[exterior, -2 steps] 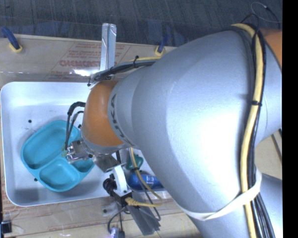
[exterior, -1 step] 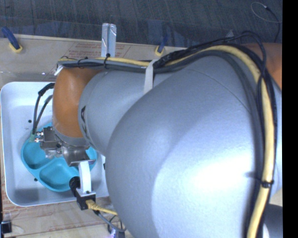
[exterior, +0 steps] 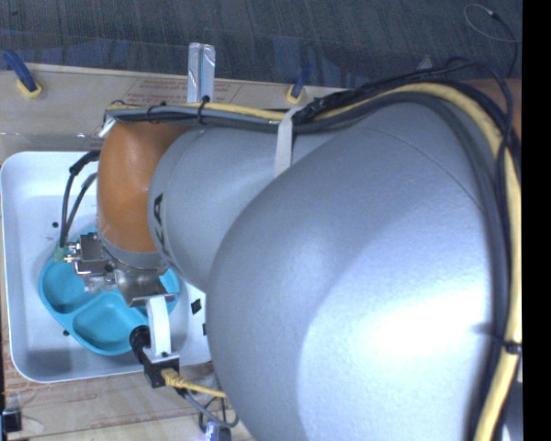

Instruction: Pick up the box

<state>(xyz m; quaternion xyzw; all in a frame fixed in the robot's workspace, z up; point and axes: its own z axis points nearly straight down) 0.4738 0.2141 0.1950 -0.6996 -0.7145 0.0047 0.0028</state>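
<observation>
End effector (exterior: 119, 288) low over blue thing (exterior: 92, 315) in left bin (exterior: 28, 209); grip state unclear.

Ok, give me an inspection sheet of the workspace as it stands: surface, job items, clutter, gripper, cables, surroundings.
Surface: shallow white plastic bin on a wooden bench; the large grey arm with its orange band covers the rest.
Job's things: box, nothing seen.
Clutter: bright blue plastic dish-shaped object in the bin, partly under the wrist.
Gripper: under the wrist; state cannot be told.
Cables: yellow and black cables along the arm; thin black wires by the orange band.
Surroundings: dark carpet; blue clamps on the bench edge.
</observation>
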